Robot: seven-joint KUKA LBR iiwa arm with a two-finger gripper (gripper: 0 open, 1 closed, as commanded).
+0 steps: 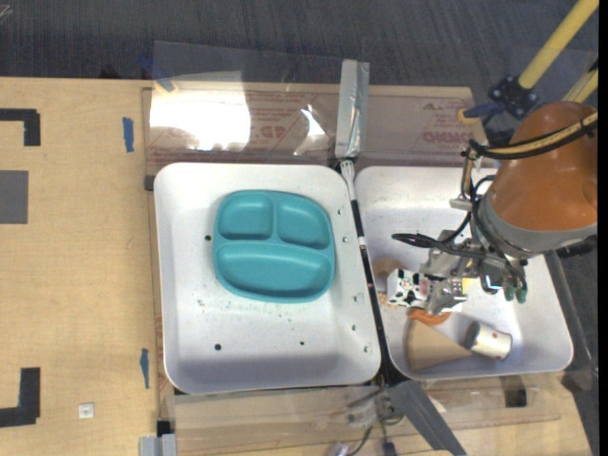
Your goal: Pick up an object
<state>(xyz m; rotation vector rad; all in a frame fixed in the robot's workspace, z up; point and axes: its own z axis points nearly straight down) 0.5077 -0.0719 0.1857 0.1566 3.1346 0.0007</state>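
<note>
My gripper (445, 285) hangs low over the middle of the right bin (551, 345), below the arm's orange band (546, 179). Just to its left lies a small white item with coloured marks (406, 288). A small orange piece (429, 318) lies right under the gripper's tip. In front of it sit a tan cardboard-like wedge (435, 348) and a white cylinder (492, 340). Whether anything sits inside the gripper is hidden from this angle.
The left bin (190, 340) holds a teal divided plate (274, 245) near its middle. A raised divider (361, 255) runs between the two bins. A clear sheet and a strip of grey tape (350, 107) stand behind the bins.
</note>
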